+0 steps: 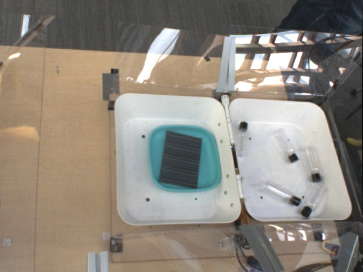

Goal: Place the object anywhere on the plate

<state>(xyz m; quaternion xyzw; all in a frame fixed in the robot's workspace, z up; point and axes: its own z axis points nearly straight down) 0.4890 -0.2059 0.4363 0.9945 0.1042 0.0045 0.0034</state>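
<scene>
On the teal plate (211,162), left bin (127,200): dark ribbed block (181,160), lying flat.

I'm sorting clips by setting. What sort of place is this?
Probably a robotics lab bench: two shallow white bins side by side on a wooden table, a teal plate bearing a dark ribbed block, and clear vials.
</scene>
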